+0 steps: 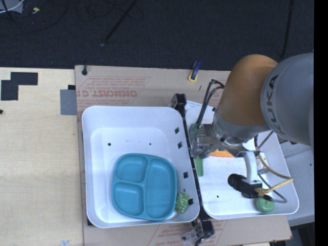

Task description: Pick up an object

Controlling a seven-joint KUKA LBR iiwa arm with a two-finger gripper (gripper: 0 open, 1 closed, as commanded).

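Now, flat round green disc (265, 205): we see it lying at five o'clock in the right shallow white bin (225, 210), well apart from the gripper, so we judge it is not the present target.
Knobbly green lump (182, 202): it sits at five o'clock in the left shallow white bin (102, 127), wedged just beside the plate's rim.
Blue divided plastic plate (143, 186): it lies flat on the left bin's floor toward six o'clock, too broad for an easy pinch, we think.
Slim green stick (198, 167): it lies at nine o'clock in the right bin, along the wall shared with the left bin. We take it for the task's object, since it lies directly under the tool.
Small orange piece (222, 153): it peeps out beneath the wrist, near the right bin's middle.
Gripper (197, 143): it hangs at the stick's twelve o'clock end, close to the wall. We cannot tell whether it is released or clenched, nor whether it grasps anything.
Grey arm with orange band (266, 101): it reaches in from three o'clock and shadows much of the right bin.
Brown cardboard sheet (128, 88): it lies under both bins and shows at twelve o'clock.
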